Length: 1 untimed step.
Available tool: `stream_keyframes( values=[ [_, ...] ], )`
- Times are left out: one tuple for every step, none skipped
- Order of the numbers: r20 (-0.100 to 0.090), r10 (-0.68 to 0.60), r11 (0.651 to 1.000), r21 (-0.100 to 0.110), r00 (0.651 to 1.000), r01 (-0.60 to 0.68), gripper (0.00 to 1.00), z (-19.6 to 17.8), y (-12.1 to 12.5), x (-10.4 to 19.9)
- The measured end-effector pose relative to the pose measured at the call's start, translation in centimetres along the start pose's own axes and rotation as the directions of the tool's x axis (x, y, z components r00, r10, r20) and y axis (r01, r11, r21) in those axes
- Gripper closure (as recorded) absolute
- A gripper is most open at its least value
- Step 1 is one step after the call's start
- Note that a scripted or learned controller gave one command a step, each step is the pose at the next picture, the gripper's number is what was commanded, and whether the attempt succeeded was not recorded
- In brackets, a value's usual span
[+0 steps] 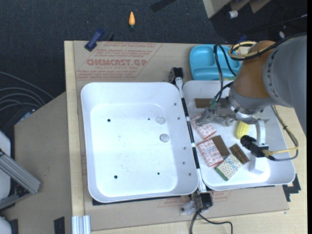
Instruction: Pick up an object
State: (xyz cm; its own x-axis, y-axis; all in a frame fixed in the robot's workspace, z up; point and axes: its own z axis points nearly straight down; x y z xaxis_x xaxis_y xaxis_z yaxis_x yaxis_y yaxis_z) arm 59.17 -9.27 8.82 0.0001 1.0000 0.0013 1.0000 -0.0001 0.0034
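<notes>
The right bin (280, 177) holds several small items. Among them are two red-and-white packets (210, 153), a brown bar (220, 145), a green patterned packet (228, 167), a yellow piece (242, 129) and a flat brown card (202, 103). My gripper (215, 116) hangs low over the bin's upper left part, just above the upper red-and-white packet (204, 130) and below the brown card. The grey arm with its orange band (253, 74) hides the bin's upper right. Nothing can be seen held.
The left bin (92, 101) has two small round discs (162, 129) near its right wall. A blue tray (207, 62) lies behind the right bin. A black-and-yellow cable (273, 153) trails over the right bin's right side. Cardboard covers the bench.
</notes>
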Motion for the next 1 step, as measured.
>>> stream_keyframes(
  values=[
    [0.002, -0.001, 1.0, 0.002, 1.0, 0.001, 0.0, 0.3, 6.89, -0.45]
  ],
)
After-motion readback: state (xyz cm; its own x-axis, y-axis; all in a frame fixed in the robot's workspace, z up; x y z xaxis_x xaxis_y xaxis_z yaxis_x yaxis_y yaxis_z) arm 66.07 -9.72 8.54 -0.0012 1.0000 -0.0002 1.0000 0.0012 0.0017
